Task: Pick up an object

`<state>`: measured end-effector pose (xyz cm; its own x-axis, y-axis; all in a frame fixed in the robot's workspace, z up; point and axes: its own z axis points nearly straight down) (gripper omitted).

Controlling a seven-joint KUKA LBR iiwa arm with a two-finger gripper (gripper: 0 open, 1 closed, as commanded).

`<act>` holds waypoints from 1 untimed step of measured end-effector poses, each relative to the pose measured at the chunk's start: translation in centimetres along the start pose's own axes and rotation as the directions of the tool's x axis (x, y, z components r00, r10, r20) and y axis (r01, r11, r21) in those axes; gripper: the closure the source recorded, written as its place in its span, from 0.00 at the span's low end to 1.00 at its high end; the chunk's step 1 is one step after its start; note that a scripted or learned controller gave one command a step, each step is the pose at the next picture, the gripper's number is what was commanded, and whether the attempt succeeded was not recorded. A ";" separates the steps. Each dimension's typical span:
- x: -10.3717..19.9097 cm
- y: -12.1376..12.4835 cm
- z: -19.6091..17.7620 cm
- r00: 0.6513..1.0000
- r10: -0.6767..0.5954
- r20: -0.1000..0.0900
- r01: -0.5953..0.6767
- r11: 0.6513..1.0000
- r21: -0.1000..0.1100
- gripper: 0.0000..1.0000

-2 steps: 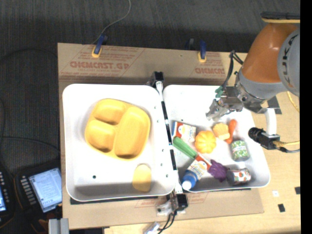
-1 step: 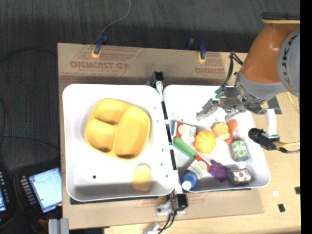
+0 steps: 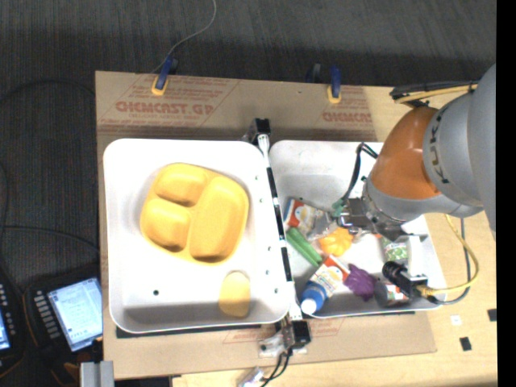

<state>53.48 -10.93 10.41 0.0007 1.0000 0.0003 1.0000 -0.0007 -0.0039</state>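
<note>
Several toys (image 3: 343, 276) lie just below the gripper (image 3: 348, 216), its grip state unclear.

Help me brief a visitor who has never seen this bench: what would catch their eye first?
Most striking is the big yellow compartment tray filling the left bin, with a small yellow block near that bin's front edge. Next comes the grey arm's orange band, reaching from the right over the right bin. Below it lies a bright jumble, including a green stick, a blue-capped bottle and a purple toy.
</note>
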 end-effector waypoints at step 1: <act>0.0 0.1 -1.0 1.000 0.000 0.001 0.000 1.000 -0.002 1.00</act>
<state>53.57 -10.96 11.44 0.0009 1.0000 -0.0004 1.0000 -0.0009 -0.0020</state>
